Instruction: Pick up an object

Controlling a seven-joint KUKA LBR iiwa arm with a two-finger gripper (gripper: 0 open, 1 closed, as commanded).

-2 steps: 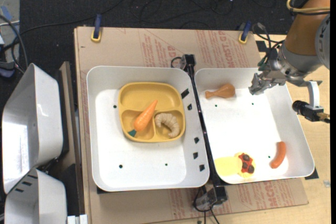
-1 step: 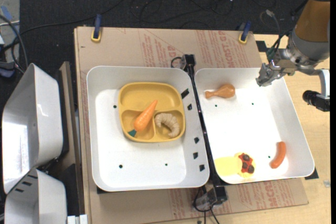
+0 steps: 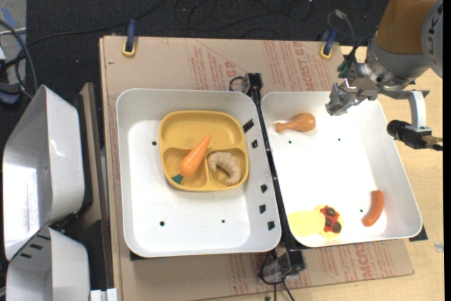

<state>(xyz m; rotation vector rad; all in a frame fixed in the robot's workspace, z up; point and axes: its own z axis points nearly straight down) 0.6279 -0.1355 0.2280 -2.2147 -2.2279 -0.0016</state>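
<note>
Hovering at upper right, gripper (image 3: 340, 103) is sitting near drumstick (image 3: 297, 124). Jaw state: can't tell. Should be centering over it before descending.

A tray (image 3: 169, 129) sits in the left bin (image 3: 141, 222); a drumstick (image 3: 297, 124) lies in the right bin (image 3: 394, 173).

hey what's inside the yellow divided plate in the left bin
The yellow plate holds a toy carrot lying across its divider and a pale shrimp in the lower right section. A small dark bit peeks from under the carrot's tip; the rest is covered.
</note>
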